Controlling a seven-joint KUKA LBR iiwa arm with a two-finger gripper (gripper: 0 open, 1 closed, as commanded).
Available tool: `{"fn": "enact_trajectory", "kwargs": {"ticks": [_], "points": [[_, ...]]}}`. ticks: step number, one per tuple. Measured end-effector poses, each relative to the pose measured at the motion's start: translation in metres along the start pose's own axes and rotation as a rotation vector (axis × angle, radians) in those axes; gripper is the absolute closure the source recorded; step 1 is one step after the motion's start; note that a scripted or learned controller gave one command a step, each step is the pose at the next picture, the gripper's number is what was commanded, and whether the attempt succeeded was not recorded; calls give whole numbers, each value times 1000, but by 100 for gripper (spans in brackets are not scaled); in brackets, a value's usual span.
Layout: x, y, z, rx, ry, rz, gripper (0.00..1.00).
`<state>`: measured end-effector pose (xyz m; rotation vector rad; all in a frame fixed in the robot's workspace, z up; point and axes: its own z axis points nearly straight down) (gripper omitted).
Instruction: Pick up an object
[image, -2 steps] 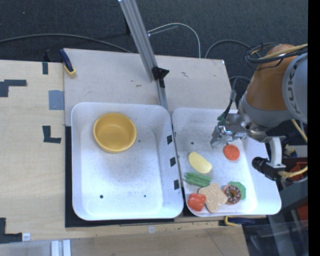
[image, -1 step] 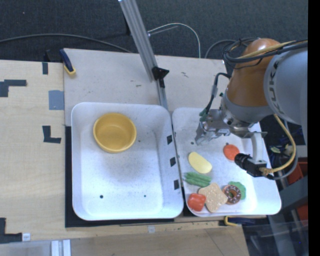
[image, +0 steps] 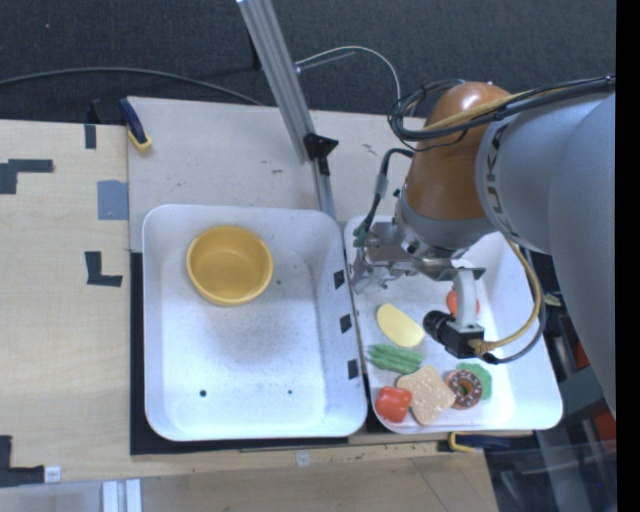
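So the right bin (image: 535, 400) has a pile of toy food near its front: a pale yellow lemon-ish piece (image: 399, 325), green bean pods (image: 395, 356), a red tomato (image: 393, 403), a tan cracker (image: 430, 394) and a sprinkled donut (image: 465, 387). The gripper (image: 375, 262) hangs over that bin's back-left corner, just behind the yellow piece, and honestly I can't tell its state or whether it's touching anything. Left bin (image: 240, 400) has a yellow bowl (image: 229, 264).

Arm (image: 560, 170): thick grey casing, smooth, rounded. Glossy orange band (image: 455, 150) above wrist. Black cables (image: 440, 105) loop over band. Gripper (image: 372, 268): grey metal. Small black module on yellow cable (image: 520, 320) beside fingers.
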<state>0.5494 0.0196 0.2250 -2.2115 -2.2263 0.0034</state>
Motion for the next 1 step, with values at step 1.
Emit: {"fn": "enact_trajectory", "kwargs": {"ticks": [1], "points": [[44,4,-4,-2,0,0,100]]}}
